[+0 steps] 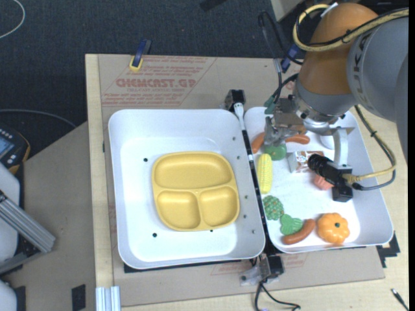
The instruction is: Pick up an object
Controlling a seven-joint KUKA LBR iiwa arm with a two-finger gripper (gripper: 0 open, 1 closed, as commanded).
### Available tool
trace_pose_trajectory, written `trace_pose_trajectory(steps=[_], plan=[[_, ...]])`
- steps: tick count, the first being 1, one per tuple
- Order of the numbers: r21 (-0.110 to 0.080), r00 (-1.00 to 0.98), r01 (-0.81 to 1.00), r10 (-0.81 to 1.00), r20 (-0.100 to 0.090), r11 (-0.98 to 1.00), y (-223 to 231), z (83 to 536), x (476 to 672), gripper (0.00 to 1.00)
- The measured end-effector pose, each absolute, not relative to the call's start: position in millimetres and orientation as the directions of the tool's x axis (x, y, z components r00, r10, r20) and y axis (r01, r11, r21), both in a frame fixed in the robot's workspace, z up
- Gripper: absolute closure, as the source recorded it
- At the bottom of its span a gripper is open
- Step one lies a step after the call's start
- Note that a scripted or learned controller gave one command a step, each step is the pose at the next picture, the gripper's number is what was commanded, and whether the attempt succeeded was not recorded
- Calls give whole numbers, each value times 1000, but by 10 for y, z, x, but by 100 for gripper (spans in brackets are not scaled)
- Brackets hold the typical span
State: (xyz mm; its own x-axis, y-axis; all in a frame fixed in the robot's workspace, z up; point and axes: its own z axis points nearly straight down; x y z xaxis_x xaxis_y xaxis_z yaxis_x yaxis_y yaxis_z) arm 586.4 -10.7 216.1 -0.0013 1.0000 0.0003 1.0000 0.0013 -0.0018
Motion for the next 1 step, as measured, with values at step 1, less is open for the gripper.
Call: trace_pose_trajectory(steps=[1], plan=[[4, -1, 1000, 1000, -1, 1, -138, 2357, 5932, 100]])
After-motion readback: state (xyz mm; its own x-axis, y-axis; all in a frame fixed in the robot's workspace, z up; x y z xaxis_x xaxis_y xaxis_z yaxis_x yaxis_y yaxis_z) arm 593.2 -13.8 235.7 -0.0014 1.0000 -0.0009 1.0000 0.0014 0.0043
